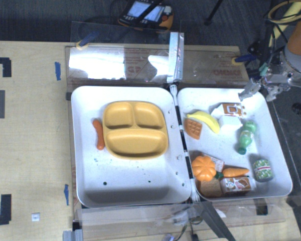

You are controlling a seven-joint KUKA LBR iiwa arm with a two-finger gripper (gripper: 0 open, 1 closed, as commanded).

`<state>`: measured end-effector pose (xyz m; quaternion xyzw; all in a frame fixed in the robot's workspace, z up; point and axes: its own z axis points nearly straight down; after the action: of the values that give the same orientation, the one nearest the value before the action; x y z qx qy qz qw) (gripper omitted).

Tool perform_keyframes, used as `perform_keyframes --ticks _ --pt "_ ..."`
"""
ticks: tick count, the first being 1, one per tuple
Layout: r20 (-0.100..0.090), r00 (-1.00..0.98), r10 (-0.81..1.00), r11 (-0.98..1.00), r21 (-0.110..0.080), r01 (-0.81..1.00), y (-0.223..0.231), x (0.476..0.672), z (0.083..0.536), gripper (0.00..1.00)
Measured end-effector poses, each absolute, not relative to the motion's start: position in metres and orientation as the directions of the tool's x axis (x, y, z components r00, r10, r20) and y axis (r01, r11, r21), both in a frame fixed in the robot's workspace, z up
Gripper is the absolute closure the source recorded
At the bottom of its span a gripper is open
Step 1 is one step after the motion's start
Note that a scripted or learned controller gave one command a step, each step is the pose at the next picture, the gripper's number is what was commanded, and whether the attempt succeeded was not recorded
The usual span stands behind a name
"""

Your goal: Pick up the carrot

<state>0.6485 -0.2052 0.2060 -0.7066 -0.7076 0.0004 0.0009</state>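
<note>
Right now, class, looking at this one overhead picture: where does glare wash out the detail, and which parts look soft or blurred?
In the camera view, glare whitens the clear plastic panel behind the left white bin; the metal two-finger gripper at the upper right looks soft and blurred; the small orange carrot in the right white bin is evenly lit and fairly sharp.

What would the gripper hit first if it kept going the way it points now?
Probably the small white carton: the gripper at the right bin's far corner points down-left toward it. The carrot lies much nearer the camera; depth is unclear.
</note>
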Motion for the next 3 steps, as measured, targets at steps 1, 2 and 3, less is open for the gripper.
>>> perform_keyframes --ticks 1,2,3 --pt "-0.001 0.22 0.976 -0.22 0.005 0.975 -0.121 0.633 0.103 0.0" --pt "0.001 0.223 0.975 -0.223 0.002 0.975 -0.111 0.553 0.086 0.0" --pt "0.002 0.054 0.999 -0.054 0.005 0.999 -0.107 0.511 0.086 0.0"
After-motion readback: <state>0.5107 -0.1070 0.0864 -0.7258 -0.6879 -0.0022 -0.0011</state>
